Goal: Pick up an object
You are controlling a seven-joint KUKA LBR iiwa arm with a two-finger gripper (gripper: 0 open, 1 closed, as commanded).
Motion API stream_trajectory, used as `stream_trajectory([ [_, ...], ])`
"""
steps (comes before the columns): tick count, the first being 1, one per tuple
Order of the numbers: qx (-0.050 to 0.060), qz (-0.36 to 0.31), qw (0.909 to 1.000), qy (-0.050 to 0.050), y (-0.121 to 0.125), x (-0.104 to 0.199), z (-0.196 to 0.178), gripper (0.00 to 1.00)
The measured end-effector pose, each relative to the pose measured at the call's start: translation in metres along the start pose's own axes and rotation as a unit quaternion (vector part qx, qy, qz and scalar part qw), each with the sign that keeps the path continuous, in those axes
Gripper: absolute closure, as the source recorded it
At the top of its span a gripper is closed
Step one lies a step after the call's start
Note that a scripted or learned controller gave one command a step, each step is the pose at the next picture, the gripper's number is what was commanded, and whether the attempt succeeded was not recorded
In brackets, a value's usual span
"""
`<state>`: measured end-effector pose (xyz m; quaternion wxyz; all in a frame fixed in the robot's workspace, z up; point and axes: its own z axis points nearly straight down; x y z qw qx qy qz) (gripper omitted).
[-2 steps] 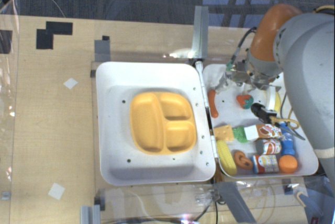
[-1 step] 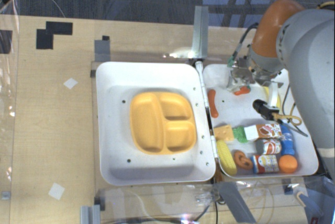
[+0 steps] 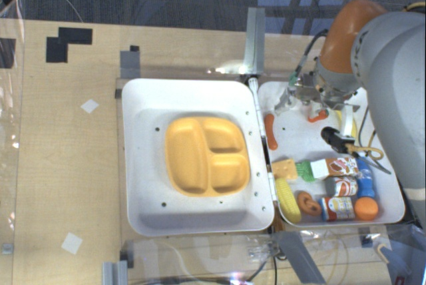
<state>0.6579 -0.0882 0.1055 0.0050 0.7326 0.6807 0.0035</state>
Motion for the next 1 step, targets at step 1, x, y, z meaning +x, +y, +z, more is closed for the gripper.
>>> stream_trajectory([
  [1,0.002,-0.078,0.9970,0.001,0.0134,-0.0076,0.0182,0.00],
])
